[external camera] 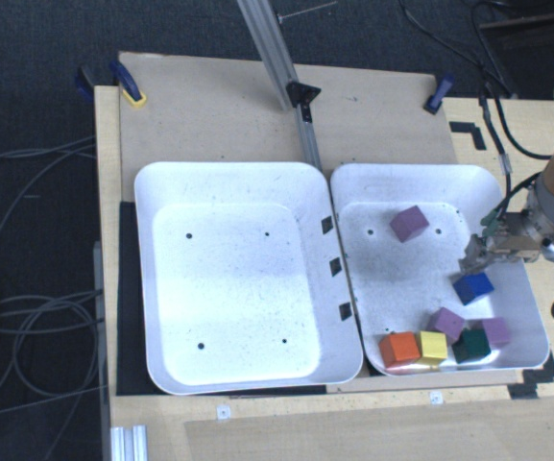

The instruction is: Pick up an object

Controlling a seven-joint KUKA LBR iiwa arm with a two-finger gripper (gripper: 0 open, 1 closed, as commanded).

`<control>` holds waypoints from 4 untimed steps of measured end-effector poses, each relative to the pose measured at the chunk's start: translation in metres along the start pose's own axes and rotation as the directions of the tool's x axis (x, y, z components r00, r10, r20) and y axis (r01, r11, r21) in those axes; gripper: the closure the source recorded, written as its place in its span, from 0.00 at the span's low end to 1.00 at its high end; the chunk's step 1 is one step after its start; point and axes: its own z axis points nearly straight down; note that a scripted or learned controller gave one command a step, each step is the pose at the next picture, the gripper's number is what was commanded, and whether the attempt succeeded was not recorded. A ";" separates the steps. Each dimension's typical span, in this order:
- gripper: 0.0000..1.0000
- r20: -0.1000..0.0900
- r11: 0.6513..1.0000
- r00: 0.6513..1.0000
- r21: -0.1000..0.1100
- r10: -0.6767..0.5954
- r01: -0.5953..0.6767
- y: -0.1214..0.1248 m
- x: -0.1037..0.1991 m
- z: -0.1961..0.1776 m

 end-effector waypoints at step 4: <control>1.00 -0.005 1.000 1.000 0.008 -0.005 0.005 0.035 0.218 0.010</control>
